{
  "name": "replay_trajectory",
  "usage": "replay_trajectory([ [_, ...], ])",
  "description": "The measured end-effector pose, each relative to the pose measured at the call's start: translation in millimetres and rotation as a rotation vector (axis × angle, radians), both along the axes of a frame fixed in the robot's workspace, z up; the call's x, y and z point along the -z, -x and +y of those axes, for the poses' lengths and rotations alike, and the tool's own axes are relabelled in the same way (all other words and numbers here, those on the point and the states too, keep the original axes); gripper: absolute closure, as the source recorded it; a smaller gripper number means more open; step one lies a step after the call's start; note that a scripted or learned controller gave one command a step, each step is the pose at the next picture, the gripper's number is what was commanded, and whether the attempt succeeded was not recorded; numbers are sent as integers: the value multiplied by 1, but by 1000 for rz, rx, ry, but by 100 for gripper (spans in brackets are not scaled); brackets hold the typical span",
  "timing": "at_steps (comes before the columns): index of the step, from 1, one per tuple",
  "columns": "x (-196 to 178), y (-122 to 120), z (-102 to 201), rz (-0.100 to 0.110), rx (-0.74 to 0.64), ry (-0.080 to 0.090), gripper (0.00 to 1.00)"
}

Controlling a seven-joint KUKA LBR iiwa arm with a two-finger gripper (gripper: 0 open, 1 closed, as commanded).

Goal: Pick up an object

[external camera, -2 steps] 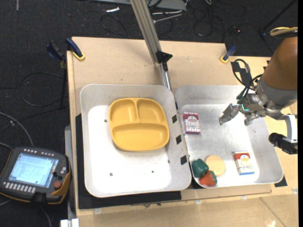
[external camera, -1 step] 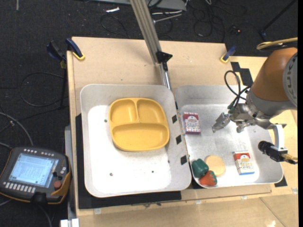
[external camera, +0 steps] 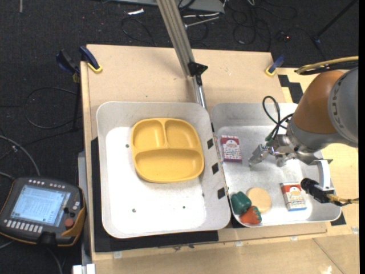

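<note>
while arm bends low, end effector (external camera: 265,153) hovers over right bin (external camera: 251,116).

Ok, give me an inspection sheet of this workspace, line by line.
Surface: wooden bench bearing a left bin and a right bin.
Job's things: red carton, second small carton, tan disc, green piece and red piece, all in the right bin.
Clutter: yellow divided plate in the left bin.
Grippers: gripper over the right bin, holding nothing.
Cables: black cable looping at the wrist; more on the floor.
Surroundings: teach pendant at lower left, clamps on the bench corners.
</note>
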State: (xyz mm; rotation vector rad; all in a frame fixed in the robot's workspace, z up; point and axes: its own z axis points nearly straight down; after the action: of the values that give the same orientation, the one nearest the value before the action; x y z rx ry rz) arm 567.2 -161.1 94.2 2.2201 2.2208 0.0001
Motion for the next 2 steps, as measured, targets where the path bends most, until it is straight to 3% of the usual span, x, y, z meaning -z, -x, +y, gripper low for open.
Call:
replay_trajectory([
  [1, -12, 0, 0, -1, 0, 0, 100],
  [2, -74, -5, 4, -6, -3, 1, 100],
])
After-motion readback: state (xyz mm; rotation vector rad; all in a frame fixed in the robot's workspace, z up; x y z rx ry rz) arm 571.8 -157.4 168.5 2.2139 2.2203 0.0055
